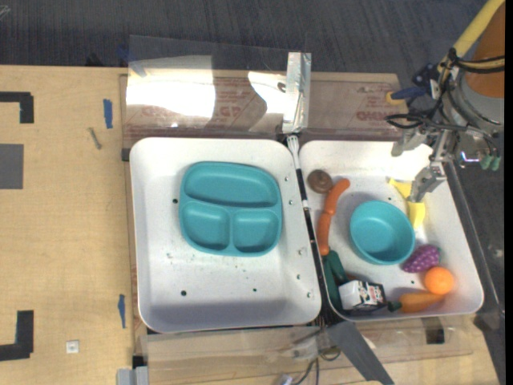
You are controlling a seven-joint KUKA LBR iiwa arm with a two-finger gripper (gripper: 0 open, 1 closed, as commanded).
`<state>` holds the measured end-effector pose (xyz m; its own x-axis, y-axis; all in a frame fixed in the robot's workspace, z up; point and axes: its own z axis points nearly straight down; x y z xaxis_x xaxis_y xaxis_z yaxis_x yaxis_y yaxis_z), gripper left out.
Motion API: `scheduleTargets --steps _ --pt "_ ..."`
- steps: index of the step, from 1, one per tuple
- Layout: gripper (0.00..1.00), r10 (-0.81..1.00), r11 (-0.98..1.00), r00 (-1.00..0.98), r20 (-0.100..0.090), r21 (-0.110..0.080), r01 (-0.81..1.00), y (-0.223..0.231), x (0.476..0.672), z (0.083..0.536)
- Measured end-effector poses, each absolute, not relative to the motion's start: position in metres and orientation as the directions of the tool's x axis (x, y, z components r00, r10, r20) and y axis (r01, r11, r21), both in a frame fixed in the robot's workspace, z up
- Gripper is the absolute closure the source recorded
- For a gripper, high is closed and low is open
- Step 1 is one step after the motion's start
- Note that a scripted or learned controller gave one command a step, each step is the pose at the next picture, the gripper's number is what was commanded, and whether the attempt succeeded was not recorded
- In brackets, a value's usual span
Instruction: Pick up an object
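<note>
The gripper (pixel 429 175) hangs over the right bin (pixel 469 251), above a yellow piece (pixel 414 212) just beyond the teal bowl (pixel 381 231); its state I cannot tell. Around the bowl lie a carrot (pixel 329 212), purple grapes (pixel 422 257) and an orange (pixel 438 281). The left bin (pixel 152 231) holds a teal divided plate (pixel 231 208).

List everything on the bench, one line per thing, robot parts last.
bins: two, white, side by side
divided plate: one, teal, left bin
bowl: one, teal, right bin
carrot: one, orange, left of the bowl
brown round item: one, by the carrot's top
grapes: one bunch, purple, below the bowl's right side
orange fruit: one, beside the grapes
yellow item: one, right of the bowl
small carton: one, white, near edge
gripper: one, above the yellow item
</note>
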<state>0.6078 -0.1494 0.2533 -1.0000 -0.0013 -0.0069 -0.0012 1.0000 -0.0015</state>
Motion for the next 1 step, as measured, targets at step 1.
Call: scheduleTargets --steps 1 --pt "0.00 0.025 1.000 -1.000 0.003 0.001 0.025 -0.1530 0.6015 0.0977"
